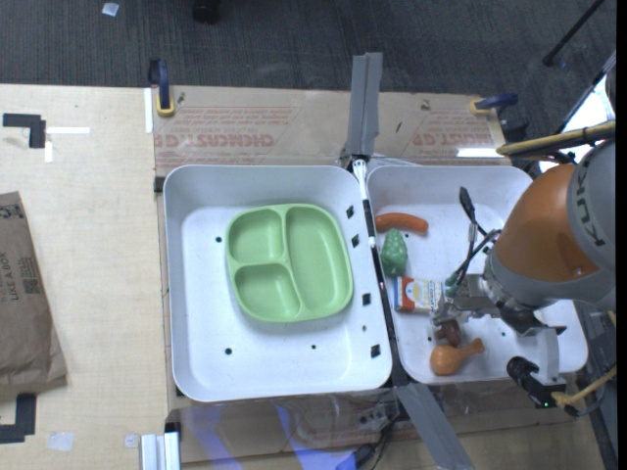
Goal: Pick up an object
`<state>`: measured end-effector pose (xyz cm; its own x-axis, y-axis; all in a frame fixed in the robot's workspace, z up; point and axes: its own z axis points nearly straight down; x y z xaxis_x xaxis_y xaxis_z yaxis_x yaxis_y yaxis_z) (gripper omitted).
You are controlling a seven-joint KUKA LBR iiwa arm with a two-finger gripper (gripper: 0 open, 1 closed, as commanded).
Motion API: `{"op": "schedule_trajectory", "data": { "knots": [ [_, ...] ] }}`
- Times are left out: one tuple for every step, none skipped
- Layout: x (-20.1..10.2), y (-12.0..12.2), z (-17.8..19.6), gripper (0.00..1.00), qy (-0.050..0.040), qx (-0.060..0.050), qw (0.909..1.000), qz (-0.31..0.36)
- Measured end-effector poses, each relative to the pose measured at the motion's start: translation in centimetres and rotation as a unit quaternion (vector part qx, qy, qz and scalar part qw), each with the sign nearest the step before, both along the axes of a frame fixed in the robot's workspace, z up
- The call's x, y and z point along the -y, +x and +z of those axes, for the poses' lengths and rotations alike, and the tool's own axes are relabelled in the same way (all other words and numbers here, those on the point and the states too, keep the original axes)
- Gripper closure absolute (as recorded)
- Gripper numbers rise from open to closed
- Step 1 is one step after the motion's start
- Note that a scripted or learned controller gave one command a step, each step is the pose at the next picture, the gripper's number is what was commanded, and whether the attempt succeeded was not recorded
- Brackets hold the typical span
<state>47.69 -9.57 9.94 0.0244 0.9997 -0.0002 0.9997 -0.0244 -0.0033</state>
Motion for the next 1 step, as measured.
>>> {"op": "schedule_trajectory", "data": {
  "knots": [
    [-4.69,6.59,9.14,1.00,-0.0006,0.000,0.9982,0.061]
  ]
}}
